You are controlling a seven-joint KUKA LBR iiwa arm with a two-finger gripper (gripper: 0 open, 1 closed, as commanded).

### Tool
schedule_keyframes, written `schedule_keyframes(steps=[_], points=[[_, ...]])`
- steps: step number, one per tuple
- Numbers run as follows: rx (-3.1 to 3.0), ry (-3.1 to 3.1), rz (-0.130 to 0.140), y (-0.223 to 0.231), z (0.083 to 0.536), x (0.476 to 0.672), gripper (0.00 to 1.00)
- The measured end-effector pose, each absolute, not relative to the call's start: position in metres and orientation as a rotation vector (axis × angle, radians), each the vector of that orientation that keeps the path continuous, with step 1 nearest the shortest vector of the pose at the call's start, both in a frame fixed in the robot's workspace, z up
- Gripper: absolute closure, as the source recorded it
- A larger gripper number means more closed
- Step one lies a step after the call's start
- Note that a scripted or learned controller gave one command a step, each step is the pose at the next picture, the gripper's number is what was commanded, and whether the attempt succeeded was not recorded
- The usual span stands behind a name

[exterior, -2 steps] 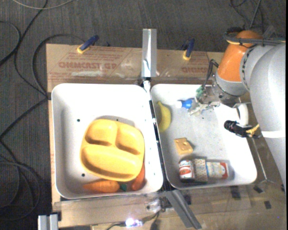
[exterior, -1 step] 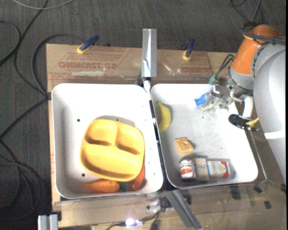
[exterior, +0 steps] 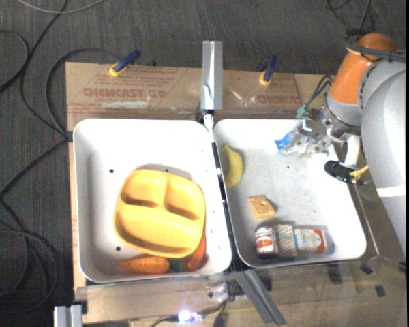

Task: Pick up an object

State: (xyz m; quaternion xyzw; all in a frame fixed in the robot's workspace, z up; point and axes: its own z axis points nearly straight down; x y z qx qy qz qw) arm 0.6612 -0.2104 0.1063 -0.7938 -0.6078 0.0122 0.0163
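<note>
One grey arm with an orange band (exterior: pixel 358 63) reaches in from the right, and its two-finger gripper (exterior: pixel 312 140) hangs over the far right corner of the right-hand shallow white bin (exterior: pixel 341 203). Whether anything sits between its tips cannot be told: a small blue-and-white scrap (exterior: pixel 286 142) shows just at the tip on the gripper's near side, but the metal parts blur together there. Down the bin from the gripper lies a small tan square cracker-like piece (exterior: pixel 260 206), and nearer the front wall a short carton with a red and white end (exterior: pixel 290 240) lies on its side. A yellow banana-shaped toy (exterior: pixel 232 165) rests against that bin's left wall. Across the divider, the left-hand white bin (exterior: pixel 95 182) holds a yellow sectioned plastic tray (exterior: pixel 160 212), turned upside down, with an orange carrot (exterior: pixel 146 265) beside its front edge.
</note>
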Motion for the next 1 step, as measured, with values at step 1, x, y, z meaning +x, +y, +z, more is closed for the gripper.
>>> schedule_keyframes(steps=[1], points=[[-2.484,-1.859,0.054,-0.2034,0.0901,0.6605,0.0]])
